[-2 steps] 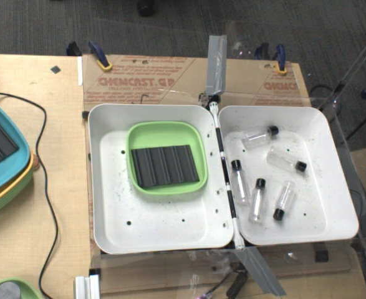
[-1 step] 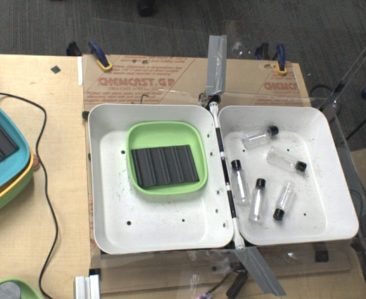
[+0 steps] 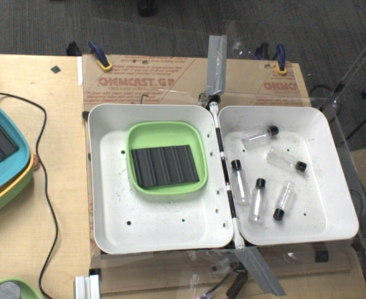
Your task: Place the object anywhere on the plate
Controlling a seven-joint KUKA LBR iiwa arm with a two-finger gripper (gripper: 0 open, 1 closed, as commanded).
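Observation:
A green square plate (image 3: 166,136) sits in the left white bin (image 3: 158,229), toward its back. A dark ribbed pad (image 3: 166,166) lies on the plate. Several clear vials with black caps lie scattered in the right white bin (image 3: 320,223): one near the back (image 3: 259,136), one at mid right (image 3: 287,161), one along the left wall (image 3: 239,179). Two more lie side by side near the front.
A stack of teal and green dishes (image 3: 2,161) stands on the wooden bench at far left, with a black cable (image 3: 45,167) running past it. Cardboard (image 3: 170,80) with blue clamps lies behind the bins. A grey post (image 3: 216,67) rises between the bins at the back.

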